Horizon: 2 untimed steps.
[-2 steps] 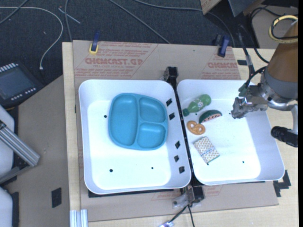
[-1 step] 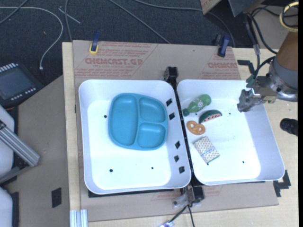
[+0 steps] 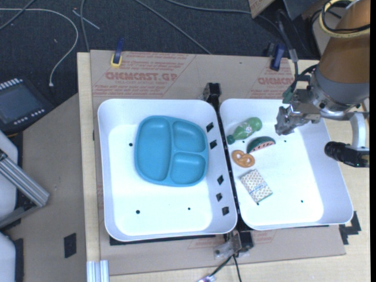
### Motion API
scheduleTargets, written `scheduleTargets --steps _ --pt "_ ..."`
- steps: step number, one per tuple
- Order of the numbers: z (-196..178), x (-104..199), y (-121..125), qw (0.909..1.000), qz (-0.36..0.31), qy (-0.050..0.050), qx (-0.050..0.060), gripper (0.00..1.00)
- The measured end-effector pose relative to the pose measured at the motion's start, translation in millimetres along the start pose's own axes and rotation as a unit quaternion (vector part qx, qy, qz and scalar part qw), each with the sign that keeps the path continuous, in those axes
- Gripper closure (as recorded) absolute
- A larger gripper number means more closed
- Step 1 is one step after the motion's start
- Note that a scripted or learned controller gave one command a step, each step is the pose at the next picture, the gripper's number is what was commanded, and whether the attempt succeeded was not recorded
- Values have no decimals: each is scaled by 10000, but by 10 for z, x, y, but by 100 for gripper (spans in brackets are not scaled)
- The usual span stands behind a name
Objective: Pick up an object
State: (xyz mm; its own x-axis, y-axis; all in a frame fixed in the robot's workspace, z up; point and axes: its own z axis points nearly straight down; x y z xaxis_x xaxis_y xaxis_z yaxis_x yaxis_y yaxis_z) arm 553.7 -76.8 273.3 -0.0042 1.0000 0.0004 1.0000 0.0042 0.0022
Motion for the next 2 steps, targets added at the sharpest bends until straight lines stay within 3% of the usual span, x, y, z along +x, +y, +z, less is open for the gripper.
scheduleTargets --steps 2 --pt "91 908 175 10000 -4 5 5 100"
